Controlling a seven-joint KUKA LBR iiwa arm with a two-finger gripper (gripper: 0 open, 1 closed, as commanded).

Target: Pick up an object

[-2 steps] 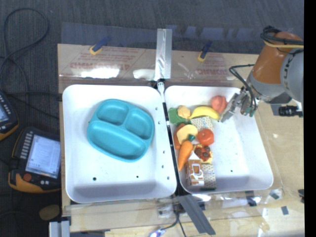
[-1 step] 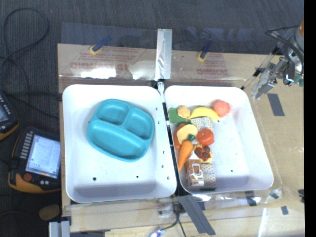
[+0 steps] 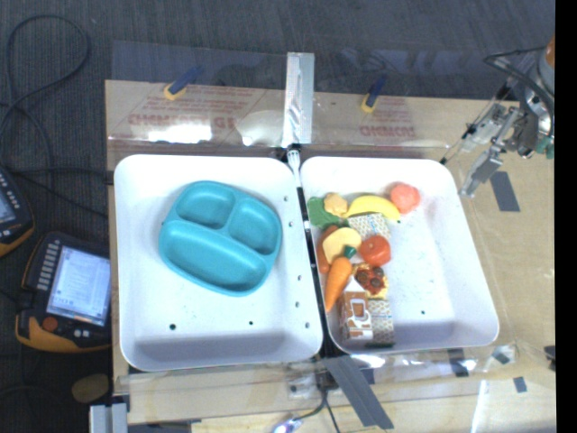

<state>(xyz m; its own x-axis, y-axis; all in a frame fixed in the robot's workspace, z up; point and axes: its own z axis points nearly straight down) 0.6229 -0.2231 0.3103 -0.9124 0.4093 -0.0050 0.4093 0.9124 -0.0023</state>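
Observation:
The right bin (image 3: pixel 451 269) holds a heap of toy food along its left side: a yellow banana (image 3: pixel 374 207), a pink-orange ball (image 3: pixel 405 196), a red tomato (image 3: pixel 375 250), an orange carrot (image 3: pixel 336 280), a green piece (image 3: pixel 319 213) and a brown packet (image 3: pixel 359 318). My gripper (image 3: pixel 468 162) hangs over the bench just beyond the right bin's far right corner, well clear of the food. Its two fingers point down and left, stand apart, and hold nothing.
A blue divided plate (image 3: pixel 221 235) lies in the left bin (image 3: pixel 144 314). A metal divider post (image 3: pixel 299 106) stands behind the seam between the bins. A handheld pendant (image 3: pixel 63 291) lies on the floor at the left.

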